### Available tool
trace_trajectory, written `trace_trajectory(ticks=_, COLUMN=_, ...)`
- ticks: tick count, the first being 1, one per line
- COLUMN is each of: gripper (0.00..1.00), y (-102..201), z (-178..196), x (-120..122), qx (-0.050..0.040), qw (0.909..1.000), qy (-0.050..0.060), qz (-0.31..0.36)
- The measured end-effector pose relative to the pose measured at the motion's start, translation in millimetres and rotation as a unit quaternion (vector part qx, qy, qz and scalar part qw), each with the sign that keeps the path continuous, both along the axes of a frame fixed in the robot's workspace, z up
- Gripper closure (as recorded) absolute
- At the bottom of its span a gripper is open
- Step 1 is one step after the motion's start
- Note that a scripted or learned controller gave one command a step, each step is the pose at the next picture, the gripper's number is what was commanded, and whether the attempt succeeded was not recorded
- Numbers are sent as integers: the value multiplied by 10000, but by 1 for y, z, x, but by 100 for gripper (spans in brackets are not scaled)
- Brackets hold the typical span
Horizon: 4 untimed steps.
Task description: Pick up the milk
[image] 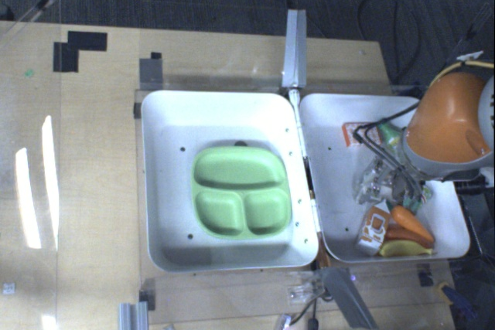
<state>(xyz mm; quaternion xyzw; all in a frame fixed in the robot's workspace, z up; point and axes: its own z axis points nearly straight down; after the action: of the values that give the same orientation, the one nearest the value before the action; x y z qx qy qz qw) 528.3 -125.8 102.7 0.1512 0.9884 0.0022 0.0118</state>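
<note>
The milk looks to be the small brown-and-white carton lying near the front edge of the right bin. My gripper hangs just behind and above the carton, low in that bin, under the grey arm with its orange band. Nothing can be seen held in it. An orange carrot lies against the carton's right side, and a yellow banana-like piece lies in front of both.
A green three-compartment plate lies in the middle of the left bin. An orange-and-white item sits at the back of the right bin, partly behind the arm's cables. A metal divider post stands between the bins.
</note>
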Motion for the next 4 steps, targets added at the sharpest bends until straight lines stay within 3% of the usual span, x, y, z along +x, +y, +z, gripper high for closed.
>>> trace_trajectory(ticks=1, gripper=100, y=31, z=29, x=68, qx=6, qw=9988, qy=69, qz=-486)
trace_trajectory(ticks=2, gripper=100, y=58, z=84, x=76, qx=15, qw=9943, qy=71, qz=-1064)
trace_trajectory(ticks=3, gripper=100, y=59, z=97, x=79, qx=22, qw=9945, qy=23, qz=-1047)
trace_trajectory(ticks=4, gripper=100, y=80, z=83, x=65, qx=26, qw=9858, qy=84, qz=-1679)
